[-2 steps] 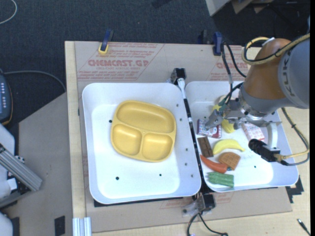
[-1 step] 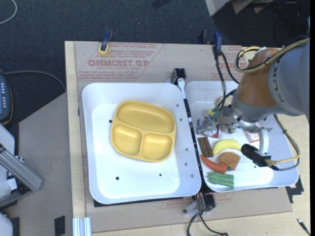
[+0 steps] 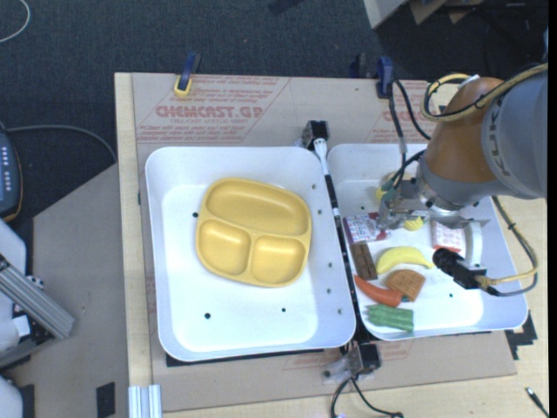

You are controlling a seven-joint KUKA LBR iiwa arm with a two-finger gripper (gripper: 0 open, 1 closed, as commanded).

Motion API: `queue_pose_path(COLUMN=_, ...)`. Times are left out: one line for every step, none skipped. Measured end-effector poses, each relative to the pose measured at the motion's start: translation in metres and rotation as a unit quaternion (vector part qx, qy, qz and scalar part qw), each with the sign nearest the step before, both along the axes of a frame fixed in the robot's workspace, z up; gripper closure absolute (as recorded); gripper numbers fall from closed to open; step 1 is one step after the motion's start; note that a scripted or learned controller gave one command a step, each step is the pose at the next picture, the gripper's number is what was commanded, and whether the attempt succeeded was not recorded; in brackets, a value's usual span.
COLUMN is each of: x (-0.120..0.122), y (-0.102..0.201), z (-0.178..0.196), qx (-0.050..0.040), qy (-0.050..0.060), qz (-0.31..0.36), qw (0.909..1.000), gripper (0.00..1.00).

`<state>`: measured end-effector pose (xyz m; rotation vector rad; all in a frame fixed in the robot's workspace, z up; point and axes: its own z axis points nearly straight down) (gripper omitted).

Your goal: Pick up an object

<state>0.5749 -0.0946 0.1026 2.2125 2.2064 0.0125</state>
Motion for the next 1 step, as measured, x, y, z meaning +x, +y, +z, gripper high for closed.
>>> queue_pose_path(x=0.0065, y=-0.0081, z=0.0484, qx=0.0022, qy=0.006, qz=0.001, qw=1.0000, gripper=1.00)
